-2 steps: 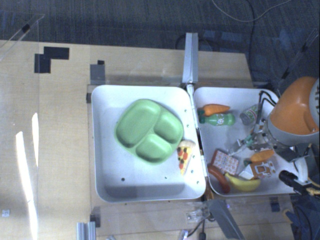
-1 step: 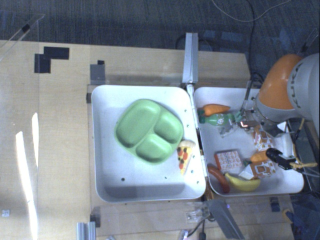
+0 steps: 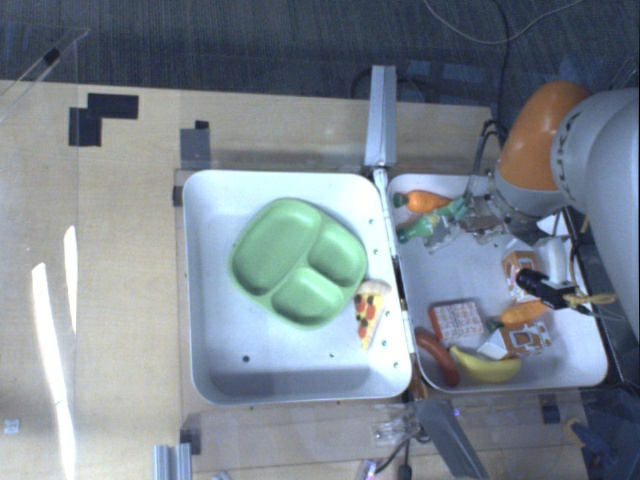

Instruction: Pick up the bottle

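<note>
The grey arm's two-finger gripper sits in the upper part of the right white bin, its tips at the green translucent plastic bottle lying on its side there. Whether the fingers are spread or pinching cannot be told. An orange carrot lies just above the bottle.
</note>
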Available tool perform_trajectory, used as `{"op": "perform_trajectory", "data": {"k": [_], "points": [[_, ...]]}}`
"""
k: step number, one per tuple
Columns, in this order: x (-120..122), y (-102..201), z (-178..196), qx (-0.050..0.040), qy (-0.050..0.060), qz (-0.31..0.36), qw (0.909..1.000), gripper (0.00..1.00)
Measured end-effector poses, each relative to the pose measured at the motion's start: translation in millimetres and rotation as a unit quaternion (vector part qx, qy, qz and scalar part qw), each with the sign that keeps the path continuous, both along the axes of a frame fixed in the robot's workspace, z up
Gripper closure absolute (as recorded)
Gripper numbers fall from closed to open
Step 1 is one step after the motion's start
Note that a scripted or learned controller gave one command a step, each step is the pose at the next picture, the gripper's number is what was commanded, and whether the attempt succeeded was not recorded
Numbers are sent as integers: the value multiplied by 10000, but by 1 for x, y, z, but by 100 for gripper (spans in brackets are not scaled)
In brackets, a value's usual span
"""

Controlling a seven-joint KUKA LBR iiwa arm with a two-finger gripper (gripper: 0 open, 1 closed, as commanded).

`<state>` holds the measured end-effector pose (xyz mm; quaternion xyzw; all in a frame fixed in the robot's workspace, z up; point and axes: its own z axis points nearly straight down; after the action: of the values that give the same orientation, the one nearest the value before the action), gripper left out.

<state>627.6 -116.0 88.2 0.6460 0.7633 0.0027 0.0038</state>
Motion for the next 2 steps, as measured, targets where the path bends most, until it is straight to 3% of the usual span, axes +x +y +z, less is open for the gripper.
{"op": "perform_trajectory", "data": {"k": [1,2], "points": [[30,-10,-6,69,325,-436,9985,0],[34,-31,-5,114,286,-604,9977,0]]}}
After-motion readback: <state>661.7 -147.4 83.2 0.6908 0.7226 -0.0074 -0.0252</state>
